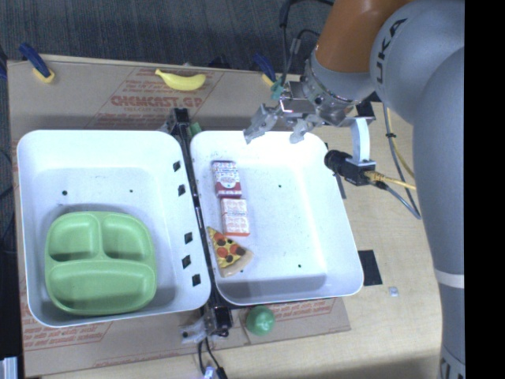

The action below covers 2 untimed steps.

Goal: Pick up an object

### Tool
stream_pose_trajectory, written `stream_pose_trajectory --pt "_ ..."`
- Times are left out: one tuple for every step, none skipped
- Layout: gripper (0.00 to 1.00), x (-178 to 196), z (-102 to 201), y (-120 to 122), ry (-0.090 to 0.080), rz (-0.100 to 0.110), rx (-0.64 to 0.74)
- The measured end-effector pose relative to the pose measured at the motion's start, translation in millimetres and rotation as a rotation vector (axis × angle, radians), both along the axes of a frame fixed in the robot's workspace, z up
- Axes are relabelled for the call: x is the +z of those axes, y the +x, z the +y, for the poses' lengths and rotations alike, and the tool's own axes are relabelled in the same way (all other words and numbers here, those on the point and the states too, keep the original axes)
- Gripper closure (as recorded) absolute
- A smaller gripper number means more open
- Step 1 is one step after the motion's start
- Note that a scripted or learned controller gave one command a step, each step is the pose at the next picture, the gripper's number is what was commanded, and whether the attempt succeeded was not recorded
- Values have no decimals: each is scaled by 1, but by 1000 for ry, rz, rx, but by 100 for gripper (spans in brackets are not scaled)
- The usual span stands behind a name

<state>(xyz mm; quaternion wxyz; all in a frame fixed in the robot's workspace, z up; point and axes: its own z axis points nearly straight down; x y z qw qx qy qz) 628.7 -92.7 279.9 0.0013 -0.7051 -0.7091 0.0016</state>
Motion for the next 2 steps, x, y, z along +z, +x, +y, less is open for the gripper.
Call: stream_pose_trajectory --pt "0 -80 -56 26 -1 5 -1" --pt "0 -190 -1 27 1 3 2"
